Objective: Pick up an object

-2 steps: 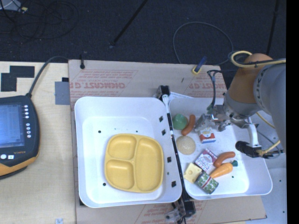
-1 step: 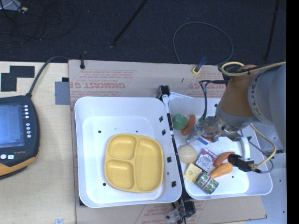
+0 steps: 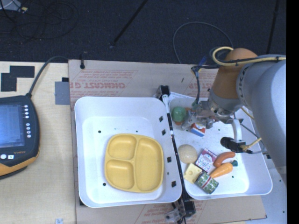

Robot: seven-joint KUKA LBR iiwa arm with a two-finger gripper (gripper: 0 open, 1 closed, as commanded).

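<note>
My gripper (image 3: 200, 119) hangs low over the upper left part of the right bin (image 3: 254, 183), below the orange band of the arm. Just under it lies a small red, white and blue item (image 3: 197, 131). A green ball (image 3: 178, 113) sits right beside the gripper, to its left. Lower in the same bin lie a cream round piece (image 3: 188, 152), a pink packet (image 3: 205, 161), a yellow block (image 3: 192, 172), a green can (image 3: 207, 183), an orange carrot (image 3: 221, 170) and a red sausage-like piece (image 3: 224, 157). Nothing can be seen held.
The left bin (image 3: 88, 125) holds a yellow divided plate (image 3: 134, 162). A ridge with black clips (image 3: 170, 143) separates the two bins. A black part on a cable (image 3: 232, 144) hangs by the arm. A teach pendant (image 3: 16, 129) lies at the far left.
</note>
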